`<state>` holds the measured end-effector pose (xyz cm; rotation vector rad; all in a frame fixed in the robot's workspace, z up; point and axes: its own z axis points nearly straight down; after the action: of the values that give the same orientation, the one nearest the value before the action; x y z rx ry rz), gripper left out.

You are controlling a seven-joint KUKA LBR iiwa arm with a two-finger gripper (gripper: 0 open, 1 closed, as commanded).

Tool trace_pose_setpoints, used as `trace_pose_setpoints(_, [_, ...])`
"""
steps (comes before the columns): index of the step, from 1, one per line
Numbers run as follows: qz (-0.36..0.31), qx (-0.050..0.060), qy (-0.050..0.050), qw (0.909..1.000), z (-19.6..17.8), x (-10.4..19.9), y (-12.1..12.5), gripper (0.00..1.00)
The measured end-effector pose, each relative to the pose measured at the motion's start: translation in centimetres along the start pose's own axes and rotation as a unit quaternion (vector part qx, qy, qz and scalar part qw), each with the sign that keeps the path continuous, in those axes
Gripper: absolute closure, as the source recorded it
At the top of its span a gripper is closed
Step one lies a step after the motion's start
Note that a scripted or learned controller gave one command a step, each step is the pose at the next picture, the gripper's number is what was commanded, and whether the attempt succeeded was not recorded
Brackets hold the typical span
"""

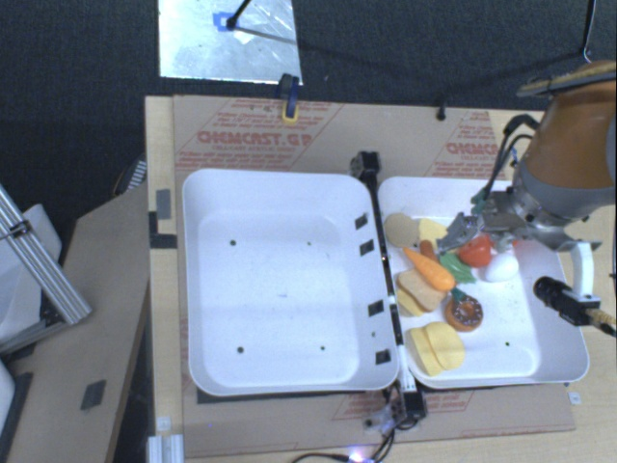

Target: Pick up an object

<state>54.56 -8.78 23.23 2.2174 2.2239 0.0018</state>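
the arm [576, 152] is cut off at the right edge and hides part of the right bin [554, 355]

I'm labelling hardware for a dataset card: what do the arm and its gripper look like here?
The arm is a thick rounded body with a broad orange band above a grey wrist section. A thin black cable loops along its left side down to the wrist. The gripper is small, grey metal and angular. A white bracket with a black cylindrical attachment hangs below the wrist.
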Motion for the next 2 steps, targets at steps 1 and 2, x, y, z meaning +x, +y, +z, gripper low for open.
trace_pose_setpoints(1, [0.001, 0.004, 0.001, 1.0000, 8.4, -0.5, -1.9, 0.00])
trace_pose_setpoints(2, [-0.002, -0.002, -0.001, 1.0000, 15.0, -1.4, 6.9, 0.00])
